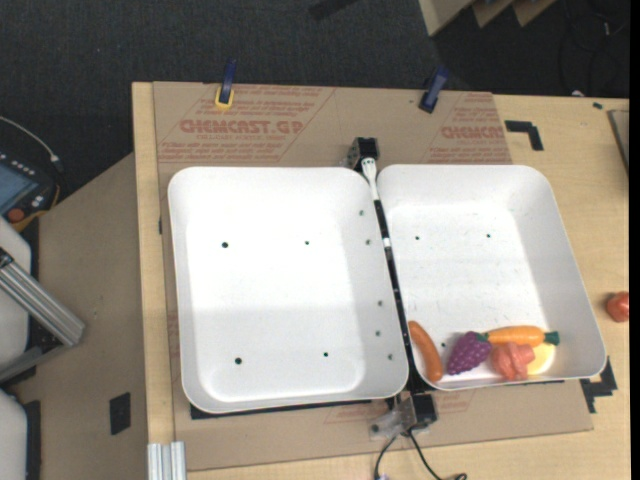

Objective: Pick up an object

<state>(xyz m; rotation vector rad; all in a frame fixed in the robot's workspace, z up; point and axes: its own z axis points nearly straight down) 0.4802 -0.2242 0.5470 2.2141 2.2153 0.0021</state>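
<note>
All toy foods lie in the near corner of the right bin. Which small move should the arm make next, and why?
Probably come in over the right bin toward its near edge, above the purple grapes. They lie in the cluster between a hot dog and a carrot, and seem the easiest to grasp from above.

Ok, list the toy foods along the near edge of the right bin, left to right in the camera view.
Orange sausage-shaped piece → purple grapes → red piece. The carrot lies above the red piece, so its place in the order is unclear.
</note>
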